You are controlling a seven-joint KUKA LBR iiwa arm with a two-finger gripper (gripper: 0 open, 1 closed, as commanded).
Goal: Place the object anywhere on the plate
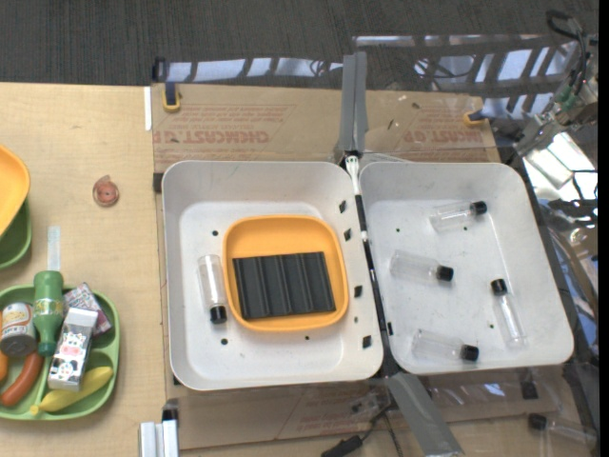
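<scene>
Nearest, at the lower left of the frame: a green tray on the wooden bench top, holding toy food. It includes a green bottle, a small carton, a red sausage shape and a yellow piece. The small print on these is too fine to read.

Lower middle: the left bin, white and shallow, resting on brown cardboard.
- In it sits the orange plate, rounded-square, with a dark ribbed panel covering most of its middle.
- One clear vial with a black cap lies in this bin just beside the plate's left rim, on the bin floor and not on the plate. It lies lengthwise, cap toward the bottom of the frame.

Lower right: the right bin, holding four more clear, black-capped vials, all apart from one another.
- lowest vial, cap to the right
- right-hand vial, slanted, cap at its upper end
- middle vial, faint against the white floor
- uppermost vial, cap to the right

The clear bodies are hard to trace, and the caps mark them best.

Left edge, mid-height: an orange and green dish, cut off by the frame, and a small pink round item on the wood.

Farthest, upper right: a metal frame and tangled cables, indistinct.
</scene>
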